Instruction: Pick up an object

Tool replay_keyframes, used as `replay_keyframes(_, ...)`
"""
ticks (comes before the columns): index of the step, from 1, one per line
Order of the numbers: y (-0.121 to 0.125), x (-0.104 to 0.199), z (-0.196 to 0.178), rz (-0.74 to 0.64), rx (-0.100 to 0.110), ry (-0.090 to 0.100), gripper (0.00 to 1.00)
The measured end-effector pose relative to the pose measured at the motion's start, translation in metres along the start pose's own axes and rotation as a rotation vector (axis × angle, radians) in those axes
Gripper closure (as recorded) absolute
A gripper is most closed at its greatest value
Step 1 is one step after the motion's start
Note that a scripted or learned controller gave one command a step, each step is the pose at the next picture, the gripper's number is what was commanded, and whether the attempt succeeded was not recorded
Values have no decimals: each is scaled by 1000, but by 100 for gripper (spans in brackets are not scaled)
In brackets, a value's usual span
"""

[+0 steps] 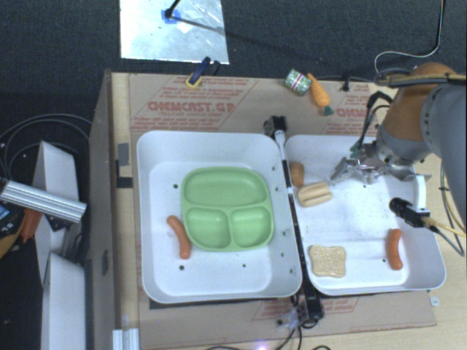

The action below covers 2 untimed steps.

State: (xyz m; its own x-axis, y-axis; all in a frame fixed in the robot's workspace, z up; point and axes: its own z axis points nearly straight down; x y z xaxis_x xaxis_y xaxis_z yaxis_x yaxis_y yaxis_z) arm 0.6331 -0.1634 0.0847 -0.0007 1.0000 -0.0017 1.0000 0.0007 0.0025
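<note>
My gripper (353, 170) hangs over the upper middle of the right bin (365, 286), and I see nothing held in it. Just to its left a tan bread roll (314, 194) lies near the divider. A small brown piece (296, 173) sits above the roll. A slice of toast (327, 261) rests at the bin's front, and an orange sausage (395, 249) lies at its right side. In the left bin (157, 195) a green divided plate (227, 208) sits in the middle, with another sausage (179, 237) beside its left edge.
Behind the bins, a small can (298, 81) and a toy carrot (319, 92) lie on the cardboard. A blue and yellow clip (198, 72) lies further left. The grey arm (427, 126) comes in over the right bin's far right corner.
</note>
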Motion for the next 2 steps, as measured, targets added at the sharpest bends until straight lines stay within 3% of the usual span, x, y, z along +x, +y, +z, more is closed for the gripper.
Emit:
replay_keyframes(1,14,-22,0,-1,-1,0,0)
replay_keyframes(2,37,-43,-77,-3,-5,-1,0)
